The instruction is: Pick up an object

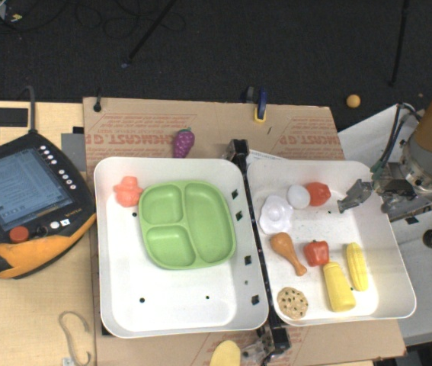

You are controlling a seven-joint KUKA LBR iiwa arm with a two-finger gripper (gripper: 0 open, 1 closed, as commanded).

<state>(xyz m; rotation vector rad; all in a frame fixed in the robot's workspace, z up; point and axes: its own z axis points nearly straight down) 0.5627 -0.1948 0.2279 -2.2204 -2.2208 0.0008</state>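
Over the right bin's [398, 242] far right edge, the hand [372, 193] is seen from the camera view; whether it is open cannot be told, and nothing is seen held. Nearest, to its left in the picture, a tomato [318, 194] is found, with a corn cob [356, 266] lying lengthwise nearer the camera.

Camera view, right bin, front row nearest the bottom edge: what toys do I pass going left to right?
Chocolate chip cookie → yellow bottle → corn cob.
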